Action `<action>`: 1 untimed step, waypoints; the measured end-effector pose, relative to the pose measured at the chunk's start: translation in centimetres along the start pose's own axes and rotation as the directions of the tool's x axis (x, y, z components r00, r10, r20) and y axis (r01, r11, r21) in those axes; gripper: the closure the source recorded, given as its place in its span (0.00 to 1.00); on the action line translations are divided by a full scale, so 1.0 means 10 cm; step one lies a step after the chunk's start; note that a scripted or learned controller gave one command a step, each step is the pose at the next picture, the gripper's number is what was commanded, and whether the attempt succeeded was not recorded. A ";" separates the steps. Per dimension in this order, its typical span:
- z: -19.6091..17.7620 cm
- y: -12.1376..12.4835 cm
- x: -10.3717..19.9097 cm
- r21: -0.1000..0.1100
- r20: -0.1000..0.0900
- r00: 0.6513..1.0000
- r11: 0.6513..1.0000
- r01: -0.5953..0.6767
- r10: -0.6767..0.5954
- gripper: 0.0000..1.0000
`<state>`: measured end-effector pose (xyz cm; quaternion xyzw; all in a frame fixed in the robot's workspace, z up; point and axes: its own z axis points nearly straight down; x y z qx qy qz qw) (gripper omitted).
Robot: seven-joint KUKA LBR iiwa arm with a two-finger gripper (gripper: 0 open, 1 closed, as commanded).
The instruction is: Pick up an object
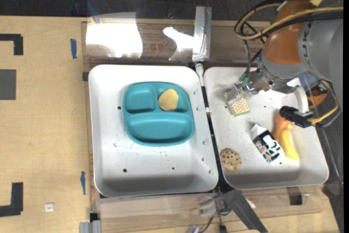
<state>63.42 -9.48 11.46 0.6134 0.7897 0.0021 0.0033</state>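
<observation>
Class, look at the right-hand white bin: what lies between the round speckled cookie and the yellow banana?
In the camera view, a small black-and-white carton lies between the round speckled cookie and the yellow banana, close beside the banana.

This is a robotics lab or test cell, not a home; two shallow white bins (103, 172) sit side by side on a plain cardboard-coloured bench (38, 133) marked with black squares and bits of blue tape (73, 47). A grey industrial arm (322, 46) with an orange band and loose yellow and black cables (256, 22) reaches in from the right; a clear plastic sheet (142, 35) is taped behind the bins.
</observation>
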 end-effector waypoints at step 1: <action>-1.19 -0.05 0.56 -0.006 0.000 1.000 1.000 0.013 -0.013 1.00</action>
